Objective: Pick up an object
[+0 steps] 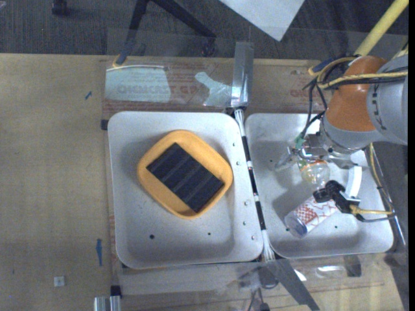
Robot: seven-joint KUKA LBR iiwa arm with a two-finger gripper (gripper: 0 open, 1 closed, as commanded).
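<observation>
Nearest in the right bin (275,131) lay a paper cup (306,217) on its side, red-patterned, at about six o'clock on the bin floor with its open mouth turned toward seven. Just beyond it, near the middle of the bin, sat a small clear bulb-shaped thing (314,172), too glassy for me to name more surely.

My pincer (293,156) hung low over the bin, with the clear thing just beside it at about four o'clock. Whether it was touching I could not make out. Whether my pincer was open or closed I could not tell either, and nothing showed as gripped in it.

Farther off, at nine o'clock from me, the left bin (130,232) held a yellow dish (146,173) with a dark ridged panel (187,177) in its hollow, well apart from my reach.

I judged the step to be the approach, with the grasp not yet made. The clear thing was the likeliest target. The next move called for shifting toward four o'clock to centre over it, then going down and closing gently, since a smooth rounded thing could easily squirt out sideways.
</observation>
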